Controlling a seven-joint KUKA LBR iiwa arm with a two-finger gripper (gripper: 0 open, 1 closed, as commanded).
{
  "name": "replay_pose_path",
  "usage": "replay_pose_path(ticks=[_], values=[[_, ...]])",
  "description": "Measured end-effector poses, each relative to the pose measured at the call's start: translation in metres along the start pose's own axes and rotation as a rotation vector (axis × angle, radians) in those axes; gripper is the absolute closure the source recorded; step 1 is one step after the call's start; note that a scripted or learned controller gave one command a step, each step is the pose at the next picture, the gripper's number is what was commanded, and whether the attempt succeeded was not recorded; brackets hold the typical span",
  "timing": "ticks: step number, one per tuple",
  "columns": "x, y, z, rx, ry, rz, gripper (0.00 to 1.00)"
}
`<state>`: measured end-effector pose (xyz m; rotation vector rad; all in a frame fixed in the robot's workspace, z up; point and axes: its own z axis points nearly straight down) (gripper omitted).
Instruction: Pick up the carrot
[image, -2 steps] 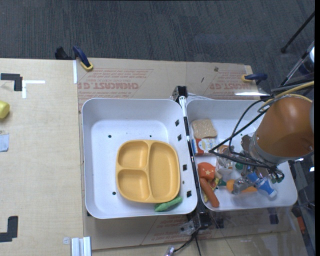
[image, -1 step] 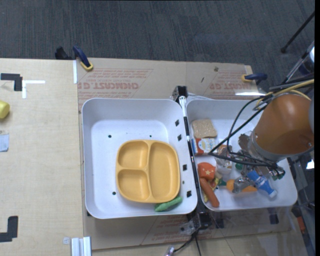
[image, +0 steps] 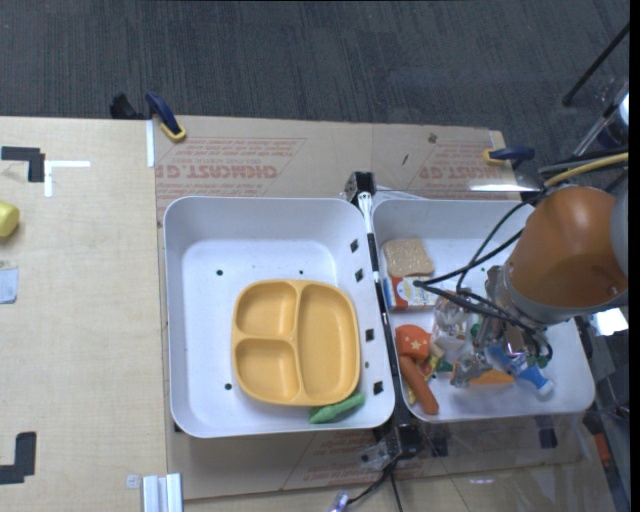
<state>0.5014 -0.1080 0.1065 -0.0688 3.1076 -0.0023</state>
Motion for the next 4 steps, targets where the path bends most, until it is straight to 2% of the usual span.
replay_pose_path(ticks=[1, 2, 3, 4], values=[[-0.003, 0.011, -0.262, 0.000, 0.023, 0.076, 0.00], [0.015, 0.025, -0.157, -0.004, 0.028, -0.090, 0.00], [0.003, 0.001, -0.072, -0.007, 0.029, -0.299, 0.00], [0.013, 0.009, 0.006, -0.005, 0.023, -0.283, 0.00]])
